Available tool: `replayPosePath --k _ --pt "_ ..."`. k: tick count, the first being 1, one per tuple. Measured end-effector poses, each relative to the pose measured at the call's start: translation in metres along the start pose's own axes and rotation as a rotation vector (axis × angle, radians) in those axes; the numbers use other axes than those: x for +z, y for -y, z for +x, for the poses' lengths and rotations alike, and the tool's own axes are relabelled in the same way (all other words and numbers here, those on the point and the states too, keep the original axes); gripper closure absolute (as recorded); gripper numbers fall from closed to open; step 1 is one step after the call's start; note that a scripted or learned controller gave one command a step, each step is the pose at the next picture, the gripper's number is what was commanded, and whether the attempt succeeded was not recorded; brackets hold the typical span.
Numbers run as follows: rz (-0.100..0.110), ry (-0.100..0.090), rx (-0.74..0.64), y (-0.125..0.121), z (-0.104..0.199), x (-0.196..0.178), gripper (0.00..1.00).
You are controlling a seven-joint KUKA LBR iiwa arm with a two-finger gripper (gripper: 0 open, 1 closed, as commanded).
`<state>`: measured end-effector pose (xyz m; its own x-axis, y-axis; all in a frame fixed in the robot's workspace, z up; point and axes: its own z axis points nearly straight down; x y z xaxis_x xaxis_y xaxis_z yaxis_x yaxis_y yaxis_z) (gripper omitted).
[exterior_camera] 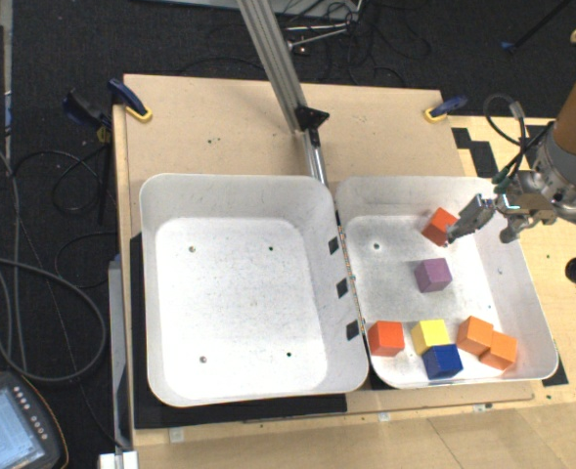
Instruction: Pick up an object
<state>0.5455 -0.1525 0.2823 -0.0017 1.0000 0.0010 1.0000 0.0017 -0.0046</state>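
Reaching in from the right, the arm [571,154] ends in the hand [490,218] over the upper right part of the right bin [532,291]. Two dark fingers [471,219] show, spread apart with a gap between them; hand open, nothing between them. One finger points left toward an orange block [440,227], its tip right beside that block or touching it; cannot tell which. The other finger sits farther right, over the bin's right wall.

Orange block: upper middle of the right bin, tilted, one corner up.

Below it, near the bin's centre, a purple cube [432,275], well apart from the rest.

Along the bin's lower edge, a row of blocks:
- orange cube [386,337], at the left, close to the bin's left wall
- yellow cube [429,335], just right of it, small gap between
- blue cube [443,361], touching the yellow one at its lower right
- two orange pieces [487,341], at the lower right corner, pressed together, set askew

Left bin [160,262]: white, speckled floor, four small dark dots near its corners. The two bins sit side by side, touching along a seam with black clips.

Desk [219,125]: pale board. Blue-and-yellow clamps [129,100] at its two back corners. A grey pole [273,52] slants down from the top to the seam between the bins. Cables lie on the dark floor at left.
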Motion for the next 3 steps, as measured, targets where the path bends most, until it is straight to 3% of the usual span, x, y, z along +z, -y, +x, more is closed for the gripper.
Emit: replayPosePath --k 1,3 --pt "-0.005 0.001 0.001 -0.001 0.000 -0.002 0.00" --pt "0.000 0.000 0.002 0.006 0.008 0.088 0.00"
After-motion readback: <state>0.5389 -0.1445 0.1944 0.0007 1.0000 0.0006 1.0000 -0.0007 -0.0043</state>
